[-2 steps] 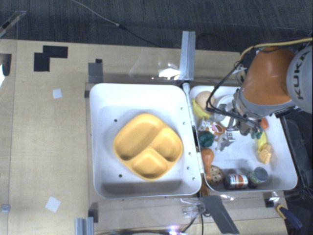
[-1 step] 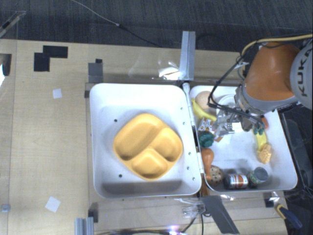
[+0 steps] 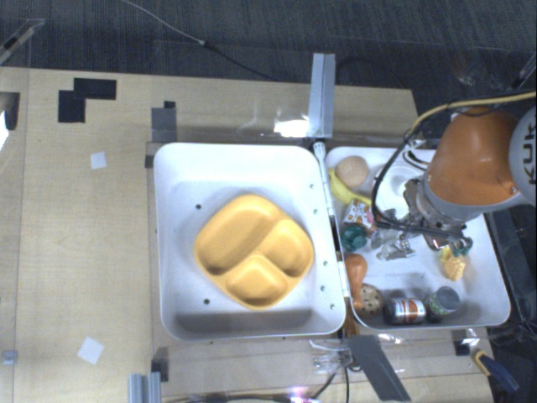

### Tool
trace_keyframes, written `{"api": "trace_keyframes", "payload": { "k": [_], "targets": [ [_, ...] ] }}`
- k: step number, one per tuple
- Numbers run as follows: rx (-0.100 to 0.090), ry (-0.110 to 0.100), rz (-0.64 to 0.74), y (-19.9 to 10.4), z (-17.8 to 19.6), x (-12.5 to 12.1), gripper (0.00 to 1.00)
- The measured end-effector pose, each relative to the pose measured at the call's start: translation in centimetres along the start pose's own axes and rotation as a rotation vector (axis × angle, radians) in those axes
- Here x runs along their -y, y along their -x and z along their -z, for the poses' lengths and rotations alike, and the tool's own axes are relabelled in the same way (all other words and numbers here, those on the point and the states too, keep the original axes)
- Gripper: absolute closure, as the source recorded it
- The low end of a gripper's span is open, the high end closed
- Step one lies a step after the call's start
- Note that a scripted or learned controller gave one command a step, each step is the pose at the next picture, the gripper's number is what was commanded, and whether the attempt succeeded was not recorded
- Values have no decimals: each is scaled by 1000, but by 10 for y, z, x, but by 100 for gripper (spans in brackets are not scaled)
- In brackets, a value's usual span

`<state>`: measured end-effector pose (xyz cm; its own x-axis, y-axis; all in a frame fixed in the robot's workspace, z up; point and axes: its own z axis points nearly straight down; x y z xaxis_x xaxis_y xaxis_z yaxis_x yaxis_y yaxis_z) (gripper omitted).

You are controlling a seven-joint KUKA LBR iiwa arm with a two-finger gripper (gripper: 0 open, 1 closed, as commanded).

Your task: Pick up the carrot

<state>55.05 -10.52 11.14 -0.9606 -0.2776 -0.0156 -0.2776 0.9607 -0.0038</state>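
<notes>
Noted pale wooden bench (image 3: 84, 250) with black markers (image 3: 84, 97) at far left, probably for calibration

Logged left bin (image 3: 176, 309), white and shallow, carrying one yellow divided plate (image 3: 254, 250) laid flat near its middle, well apart from the task's thing. Judged it a likely drop-off spot, not relevant to the pick itself

Found right bin (image 3: 495, 300) crowded down its left wall: beige round item (image 3: 352, 172) at top, banana (image 3: 340, 193) just below, printed packet (image 3: 359, 215), teal object (image 3: 353, 238). Located carrot (image 3: 357, 269) next in that column, orange, lying close to the wall between the teal object above and a brown speckled piece (image 3: 369, 295) below. Could not tell touching from just beside for either neighbour. Judged the packing a nuisance: little room on either flank for a clean descent

Recorded can (image 3: 406, 311) on its side along the near wall, a grey-capped item (image 3: 445, 299) beside it, a small yellow chunk (image 3: 454, 266) further right

Placed gripper (image 3: 401, 243) over bare bin floor, just right of the carrot and apart from it. Could not make out how wide the pincer stood; saw nothing held. Traced arm (image 3: 470, 162) in from the right, orange band uppermost, cables looped round the wrist. Judged the pick not yet made, with a short leftward shift needed first
</notes>
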Motion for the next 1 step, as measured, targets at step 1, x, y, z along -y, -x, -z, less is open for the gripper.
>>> {"api": "trace_keyframes", "payload": {
  "k": [1],
  "targets": [
    [9, -7, 333, -37, -19, -18, 100]
  ]
}}
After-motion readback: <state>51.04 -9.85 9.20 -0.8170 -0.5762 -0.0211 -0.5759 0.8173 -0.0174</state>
